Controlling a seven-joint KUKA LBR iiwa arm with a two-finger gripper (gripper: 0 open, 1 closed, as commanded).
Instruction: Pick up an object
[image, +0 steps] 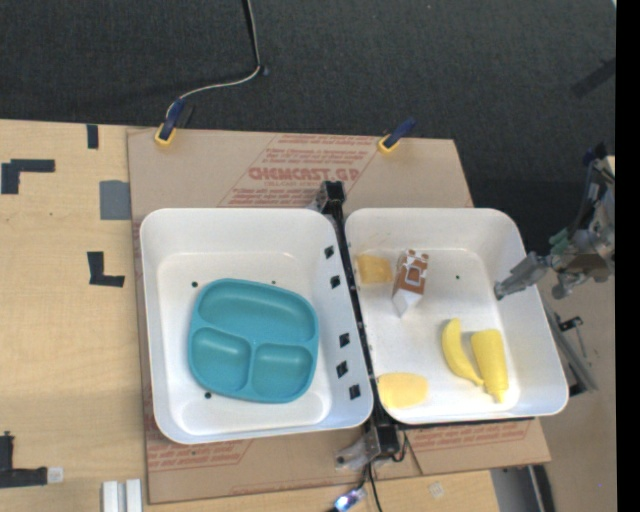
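Banana (459, 352) beside yellow block (490, 364), right bin's (520, 240) front; end effector (555, 266) over its right rim, closure I cannot tell; I fear snagging both together.

I see two white bins (160, 300) on a brown cardboard sheet (290, 170) that two clamps (168, 128) hold on the wooden bench (60, 330), with a black cable (250, 40) behind.

Plate (253, 340) in left bin (160, 250); banana (458, 352) in right bin (505, 232).
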